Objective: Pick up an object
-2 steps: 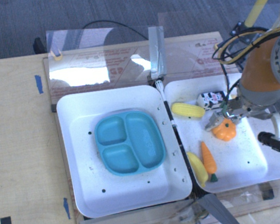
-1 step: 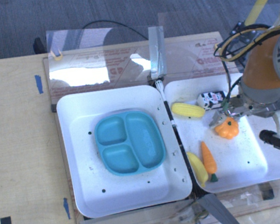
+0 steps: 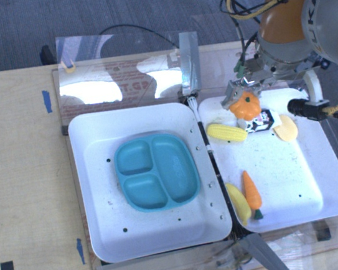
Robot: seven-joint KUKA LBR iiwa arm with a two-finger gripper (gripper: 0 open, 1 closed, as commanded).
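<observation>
The right bin (image 3: 310, 195) holds several toy foods. An orange pumpkin-like piece (image 3: 246, 106) sits near its far edge, right under my gripper (image 3: 242, 91); whether it is touching or held, I cannot tell. Just left of it lies a yellow corn cob (image 3: 226, 132). A small black-and-white item (image 3: 259, 122) lies beside the pumpkin, and a pale yellow piece (image 3: 286, 127) is to its right. Near the bin's front left, a carrot (image 3: 251, 190) lies against a yellow banana-like piece (image 3: 237, 202).
The left bin (image 3: 88, 143) carries a blue divided plate (image 3: 157, 170) in its middle. A clear plastic panel (image 3: 122, 75) and a metal post (image 3: 189, 65) stand behind the bins. The arm's grey and orange body (image 3: 301, 11) hangs over the right bin's far corner.
</observation>
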